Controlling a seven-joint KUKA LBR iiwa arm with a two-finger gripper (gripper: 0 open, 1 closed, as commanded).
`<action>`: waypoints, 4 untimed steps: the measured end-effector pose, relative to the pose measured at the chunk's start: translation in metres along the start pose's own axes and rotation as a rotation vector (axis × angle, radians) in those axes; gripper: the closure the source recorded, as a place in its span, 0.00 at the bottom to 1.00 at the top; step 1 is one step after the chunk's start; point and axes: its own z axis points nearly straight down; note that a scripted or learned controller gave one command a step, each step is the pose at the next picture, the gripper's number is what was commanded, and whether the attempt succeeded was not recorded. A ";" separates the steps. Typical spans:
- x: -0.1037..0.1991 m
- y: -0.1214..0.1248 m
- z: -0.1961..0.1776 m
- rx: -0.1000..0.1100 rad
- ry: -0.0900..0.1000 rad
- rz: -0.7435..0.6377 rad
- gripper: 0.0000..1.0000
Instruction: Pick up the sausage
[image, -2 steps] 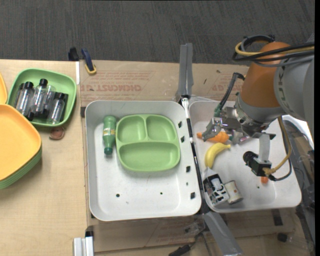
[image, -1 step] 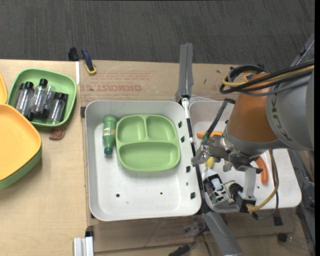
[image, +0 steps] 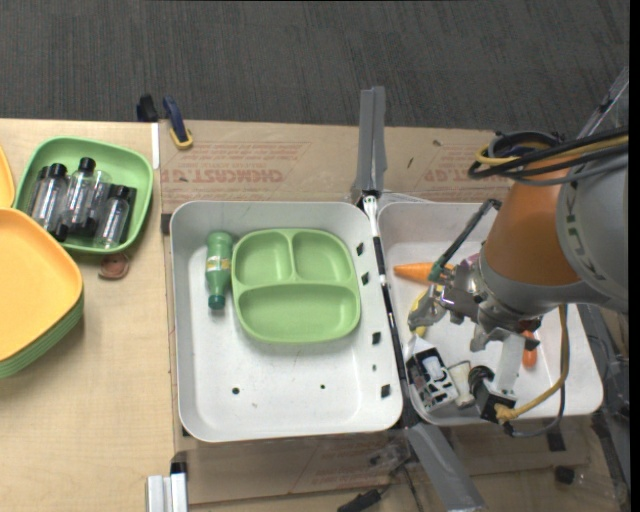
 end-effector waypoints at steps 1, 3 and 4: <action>-0.001 0.001 -0.008 0.001 -0.002 0.001 1.00; -0.134 0.054 -0.044 -0.002 -0.001 -0.396 1.00; -0.131 0.055 0.100 0.001 0.001 -0.281 1.00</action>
